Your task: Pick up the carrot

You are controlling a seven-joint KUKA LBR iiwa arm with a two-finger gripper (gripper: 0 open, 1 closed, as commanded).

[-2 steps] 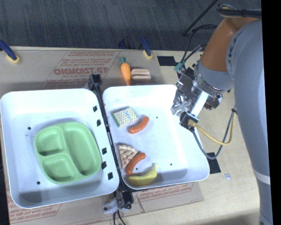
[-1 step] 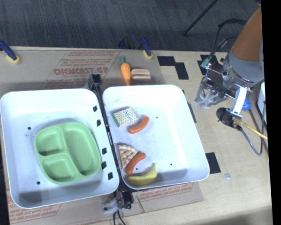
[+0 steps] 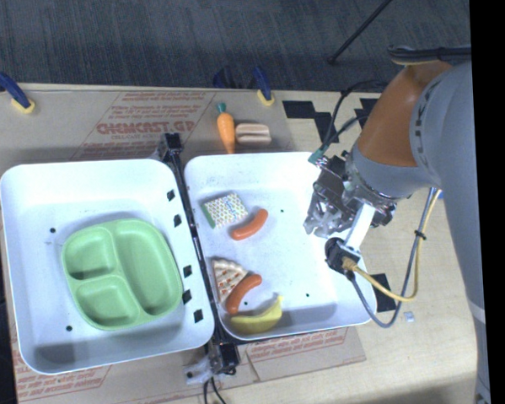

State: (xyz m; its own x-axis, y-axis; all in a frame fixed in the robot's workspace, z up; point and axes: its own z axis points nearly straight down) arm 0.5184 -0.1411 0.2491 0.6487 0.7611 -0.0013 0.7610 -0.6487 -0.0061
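The carrot (image 3: 225, 131), orange with a green top, lies on the cardboard just behind the back rim of the right bin (image 3: 293, 171), outside both bins. My gripper (image 3: 319, 217) hangs over the right side of the right bin, well to the right of the carrot and nearer the front. I see nothing held in it. The grey arm with its orange band comes in from the right.
A small layered sandwich (image 3: 252, 134) touches the carrot's right side. The right bin holds a patterned block (image 3: 225, 209), two sausages (image 3: 248, 225) (image 3: 243, 292), a waffle piece (image 3: 225, 274) and a banana (image 3: 257, 318). A green divided plate (image 3: 119, 271) sits in the left bin (image 3: 24, 200).
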